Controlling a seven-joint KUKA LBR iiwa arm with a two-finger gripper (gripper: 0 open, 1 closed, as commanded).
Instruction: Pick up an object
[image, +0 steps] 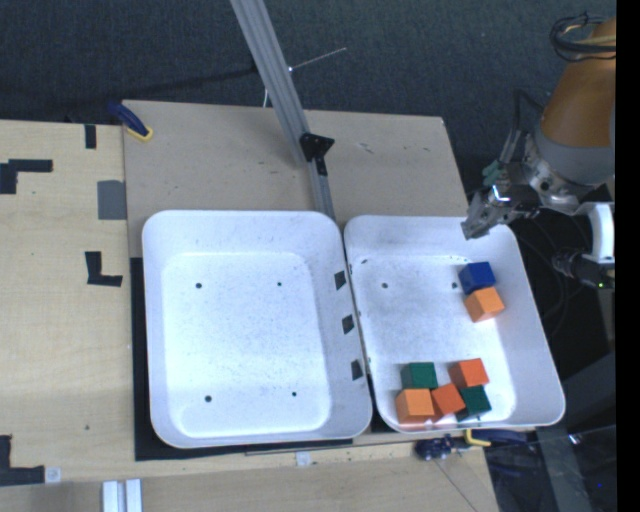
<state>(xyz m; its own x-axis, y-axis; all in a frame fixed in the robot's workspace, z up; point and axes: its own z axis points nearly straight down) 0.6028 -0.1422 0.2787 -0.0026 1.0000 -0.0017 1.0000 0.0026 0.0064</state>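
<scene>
Overhead view of the bench with two white bins, arm at the right bin's far right corner.
The gripper (480, 222) hovers above the right bin (400, 240) rim; its grasp state cannot be told. A blue block (477, 274) touches an orange block (485, 303) near the right wall; five orange and green blocks (442, 389) cluster at the near edge. The left bin (160, 240) adjoins it.

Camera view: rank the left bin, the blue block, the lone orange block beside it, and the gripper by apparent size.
1. left bin, by far the largest.
2. gripper.
3. blue block and orange block: they look alike, so I won't rank them.
</scene>
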